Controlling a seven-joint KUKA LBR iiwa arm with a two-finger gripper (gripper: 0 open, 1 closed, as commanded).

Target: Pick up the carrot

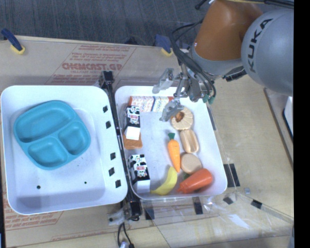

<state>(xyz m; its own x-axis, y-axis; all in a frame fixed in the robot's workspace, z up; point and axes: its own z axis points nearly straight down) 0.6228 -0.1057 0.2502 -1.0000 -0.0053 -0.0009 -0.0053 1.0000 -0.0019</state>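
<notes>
Gripper (171, 98) hangs open and empty above the right bin's (217, 154) far end. Carrot (173, 148) lies below it in frame, toward the near wall, wedged between banana (166, 182) and bread roll (189, 141) (tight). Risk: fingers snag a neighbour or slip off the taper. Smooth white floor, little clearance either side.

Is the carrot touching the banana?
Cannot tell. In the camera view the carrot tip ends right at the banana's upper end, with no plain gap or contact.
</notes>
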